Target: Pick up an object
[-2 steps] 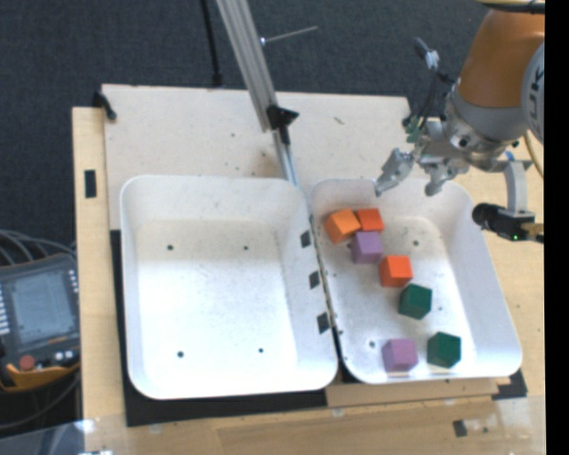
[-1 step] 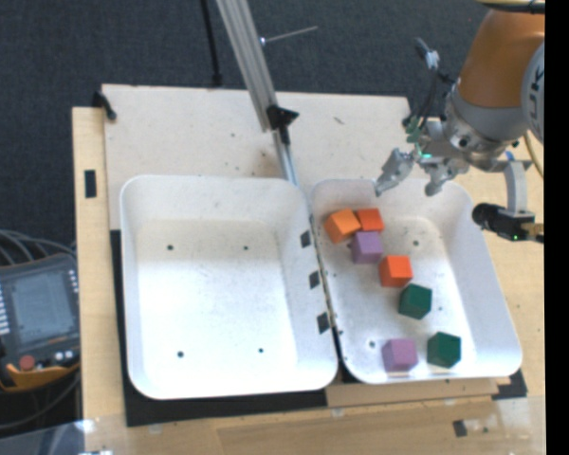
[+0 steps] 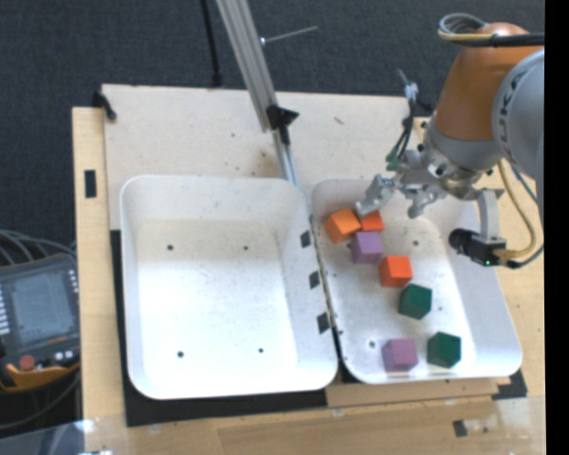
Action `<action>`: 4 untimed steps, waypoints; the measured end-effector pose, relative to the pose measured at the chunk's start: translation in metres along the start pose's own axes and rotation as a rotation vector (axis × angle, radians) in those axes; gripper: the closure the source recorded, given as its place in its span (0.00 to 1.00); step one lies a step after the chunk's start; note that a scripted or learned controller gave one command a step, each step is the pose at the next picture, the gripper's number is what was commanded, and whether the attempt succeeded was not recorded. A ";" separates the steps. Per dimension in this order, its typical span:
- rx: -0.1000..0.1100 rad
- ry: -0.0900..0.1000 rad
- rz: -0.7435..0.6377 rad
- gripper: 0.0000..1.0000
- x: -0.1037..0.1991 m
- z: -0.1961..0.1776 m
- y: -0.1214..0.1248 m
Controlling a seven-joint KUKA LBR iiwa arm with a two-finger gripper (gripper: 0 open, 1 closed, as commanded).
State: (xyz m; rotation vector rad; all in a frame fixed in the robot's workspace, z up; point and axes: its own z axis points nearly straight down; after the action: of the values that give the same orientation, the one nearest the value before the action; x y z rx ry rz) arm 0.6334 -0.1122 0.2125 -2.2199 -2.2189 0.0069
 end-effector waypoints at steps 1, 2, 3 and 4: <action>0.000 0.000 0.001 0.00 -0.004 0.063 -0.004; -0.003 0.000 0.003 0.00 -0.005 0.115 -0.004; -0.010 0.000 0.010 1.00 -0.007 0.101 -0.003; -0.011 -0.001 0.005 1.00 -0.013 0.043 0.007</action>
State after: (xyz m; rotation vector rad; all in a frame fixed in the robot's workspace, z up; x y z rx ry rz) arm 0.6403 -0.1254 0.1695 -2.2316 -2.2190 -0.0047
